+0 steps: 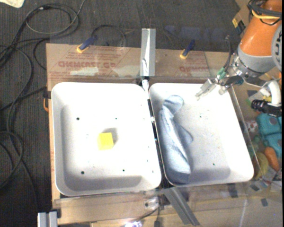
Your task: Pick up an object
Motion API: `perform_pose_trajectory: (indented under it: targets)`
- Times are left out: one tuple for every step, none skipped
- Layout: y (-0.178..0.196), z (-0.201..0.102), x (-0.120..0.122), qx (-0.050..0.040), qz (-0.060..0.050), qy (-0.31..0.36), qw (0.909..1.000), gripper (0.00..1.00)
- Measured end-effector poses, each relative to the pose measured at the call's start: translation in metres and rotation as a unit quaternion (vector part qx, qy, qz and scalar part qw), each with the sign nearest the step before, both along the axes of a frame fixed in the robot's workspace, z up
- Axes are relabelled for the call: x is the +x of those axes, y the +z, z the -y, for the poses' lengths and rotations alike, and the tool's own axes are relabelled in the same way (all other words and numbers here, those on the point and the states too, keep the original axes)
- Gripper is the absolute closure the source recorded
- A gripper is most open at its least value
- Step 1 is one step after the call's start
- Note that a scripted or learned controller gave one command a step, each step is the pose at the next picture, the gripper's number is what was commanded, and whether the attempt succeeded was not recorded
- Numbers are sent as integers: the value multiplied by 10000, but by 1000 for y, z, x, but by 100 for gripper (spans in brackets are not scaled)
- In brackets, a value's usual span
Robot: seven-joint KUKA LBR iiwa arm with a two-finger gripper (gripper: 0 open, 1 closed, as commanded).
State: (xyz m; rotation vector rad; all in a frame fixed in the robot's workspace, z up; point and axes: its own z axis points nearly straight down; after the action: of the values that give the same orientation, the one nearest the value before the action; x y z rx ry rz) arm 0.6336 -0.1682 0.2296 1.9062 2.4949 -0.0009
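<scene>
Cloth [174, 138], pale blue-grey and rumpled into a long fold, lies along the left side of the right bin [227, 141], running from far to near. A small yellow block [106, 141] sits in the left bin [71, 103]. The gripper [213, 85] hangs over the right bin's far right corner, nothing between its fingers; whether they are spread cannot be told. The arm is cut off at the right edge.

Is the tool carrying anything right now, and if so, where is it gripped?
Nothing is held. The tool hovers over the right bin's upper right corner, with no object between its fingers.
</scene>
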Motion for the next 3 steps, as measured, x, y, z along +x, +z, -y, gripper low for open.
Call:
perform_pose_trajectory:
  targets:
    - [7,-59,-8,0,-6,282,9996,0]
    - [-65,-65,-57,6,-14,271,9996,0]
    - [-131,-46,-77,0,62,67,10000,0]
